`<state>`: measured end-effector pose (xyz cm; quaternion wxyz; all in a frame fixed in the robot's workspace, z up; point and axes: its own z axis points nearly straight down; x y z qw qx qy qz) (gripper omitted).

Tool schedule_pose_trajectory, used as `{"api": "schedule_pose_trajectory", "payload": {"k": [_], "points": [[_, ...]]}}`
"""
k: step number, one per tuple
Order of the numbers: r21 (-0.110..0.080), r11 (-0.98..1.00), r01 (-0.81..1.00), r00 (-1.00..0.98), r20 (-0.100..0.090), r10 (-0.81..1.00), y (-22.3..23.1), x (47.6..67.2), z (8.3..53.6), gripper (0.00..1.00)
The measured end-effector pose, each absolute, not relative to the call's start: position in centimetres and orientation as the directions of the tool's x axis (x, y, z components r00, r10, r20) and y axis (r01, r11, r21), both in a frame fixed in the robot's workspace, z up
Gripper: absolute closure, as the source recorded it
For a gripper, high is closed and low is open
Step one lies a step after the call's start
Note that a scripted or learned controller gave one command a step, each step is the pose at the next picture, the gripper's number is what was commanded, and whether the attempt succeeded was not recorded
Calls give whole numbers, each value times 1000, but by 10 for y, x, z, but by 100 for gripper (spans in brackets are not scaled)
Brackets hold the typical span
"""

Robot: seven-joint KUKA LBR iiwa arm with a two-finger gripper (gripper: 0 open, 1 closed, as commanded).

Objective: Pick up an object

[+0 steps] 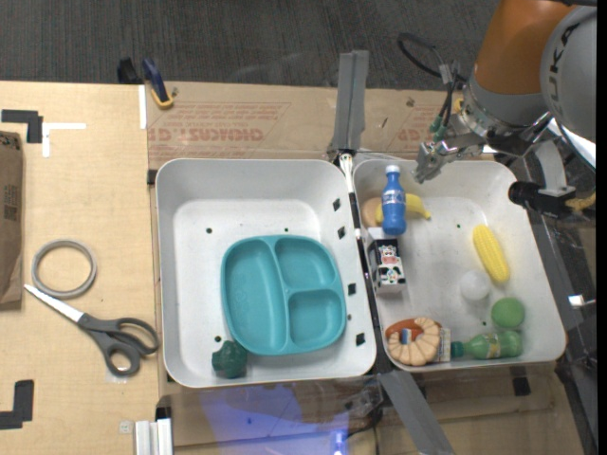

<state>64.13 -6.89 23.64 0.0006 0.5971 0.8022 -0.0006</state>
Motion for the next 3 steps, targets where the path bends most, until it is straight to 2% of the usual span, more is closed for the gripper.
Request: {"api": "schedule_pose_trajectory", "payload": {"k": [1, 2, 3], "points": [[2, 262, 965, -262, -4, 965, -115, 659, 93, 100], [0, 263, 965, -263, -3, 965, -165, 634, 307, 100], [1, 357, 934, -357, -2, 934, -186, 612, 93, 100]]}}
